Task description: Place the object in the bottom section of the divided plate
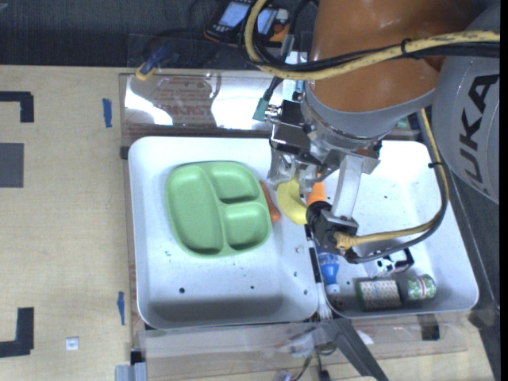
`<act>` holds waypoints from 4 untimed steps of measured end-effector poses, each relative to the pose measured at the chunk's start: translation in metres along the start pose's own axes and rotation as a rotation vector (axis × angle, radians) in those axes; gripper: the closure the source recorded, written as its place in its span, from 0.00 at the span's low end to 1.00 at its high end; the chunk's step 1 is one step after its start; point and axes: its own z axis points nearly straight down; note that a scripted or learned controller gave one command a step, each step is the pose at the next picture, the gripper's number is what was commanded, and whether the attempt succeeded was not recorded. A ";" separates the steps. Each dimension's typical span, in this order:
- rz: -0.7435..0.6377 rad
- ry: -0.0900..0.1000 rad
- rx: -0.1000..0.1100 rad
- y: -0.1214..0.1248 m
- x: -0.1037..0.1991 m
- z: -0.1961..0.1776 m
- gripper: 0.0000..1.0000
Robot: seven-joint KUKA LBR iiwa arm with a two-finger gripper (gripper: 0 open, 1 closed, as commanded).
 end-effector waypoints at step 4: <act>0.853 0.002 -0.001 -0.005 0.019 -0.025 1.00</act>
